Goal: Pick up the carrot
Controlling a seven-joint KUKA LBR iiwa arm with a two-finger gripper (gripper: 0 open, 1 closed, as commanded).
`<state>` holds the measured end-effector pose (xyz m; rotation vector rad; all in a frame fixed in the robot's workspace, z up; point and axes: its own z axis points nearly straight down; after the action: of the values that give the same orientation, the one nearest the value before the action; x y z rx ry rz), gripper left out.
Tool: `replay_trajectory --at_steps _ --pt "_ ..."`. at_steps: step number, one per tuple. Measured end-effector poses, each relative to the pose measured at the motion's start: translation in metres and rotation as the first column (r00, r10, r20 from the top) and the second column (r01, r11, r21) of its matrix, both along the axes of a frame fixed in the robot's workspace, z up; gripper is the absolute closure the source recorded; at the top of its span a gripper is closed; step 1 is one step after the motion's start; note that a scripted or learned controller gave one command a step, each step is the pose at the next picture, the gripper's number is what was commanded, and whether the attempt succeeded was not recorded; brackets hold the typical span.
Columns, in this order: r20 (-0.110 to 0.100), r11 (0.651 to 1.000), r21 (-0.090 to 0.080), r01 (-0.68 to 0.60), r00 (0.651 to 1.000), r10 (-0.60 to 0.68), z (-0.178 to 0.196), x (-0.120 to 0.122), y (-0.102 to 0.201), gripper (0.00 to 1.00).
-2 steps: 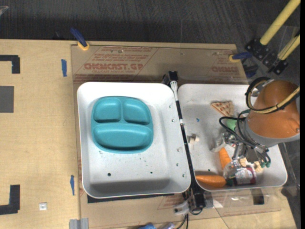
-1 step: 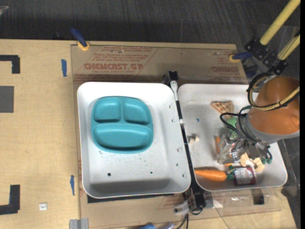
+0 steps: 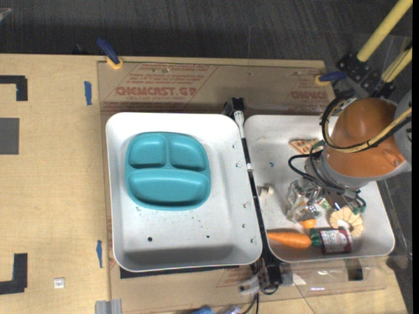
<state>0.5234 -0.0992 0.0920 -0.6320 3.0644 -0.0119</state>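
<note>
At the right bin's (image 3: 278,133) near rim, carrot (image 3: 289,239) lies crosswise, six o'clock of the gripper (image 3: 306,200); grip state indeterminate.

dark carpet floor (image 3: 196,12), cardboard-topped bench (image 3: 52,175)

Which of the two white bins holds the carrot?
The right bin: the carrot lies along its front edge. The left bin holds a teal divided plate.

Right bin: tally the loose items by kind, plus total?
Right bin, what I can make out:
Carrot: 1
Can: 1
Waffle-like snack: 1
Flat orange-white piece: 1
Small white bit: 1
Total: 5. The arm hides part of the bin.
</note>
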Motion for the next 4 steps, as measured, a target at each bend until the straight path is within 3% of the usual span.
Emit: replay_trajectory --at_steps 1,2,3,4 --pt "0.002 1.0 0.002 -0.001 1.0 0.001 -0.001 0.0 0.001 0.0" --pt "0.016 1.0 0.003 -0.001 1.0 0.001 0.012 0.005 0.003 1.0" --pt "0.015 1.0 0.004 -0.001 1.0 0.001 0.011 0.005 0.003 0.0" --pt "0.024 0.985 0.004 0.174 0.984 -0.174 0.001 -0.014 0.003 0.0"
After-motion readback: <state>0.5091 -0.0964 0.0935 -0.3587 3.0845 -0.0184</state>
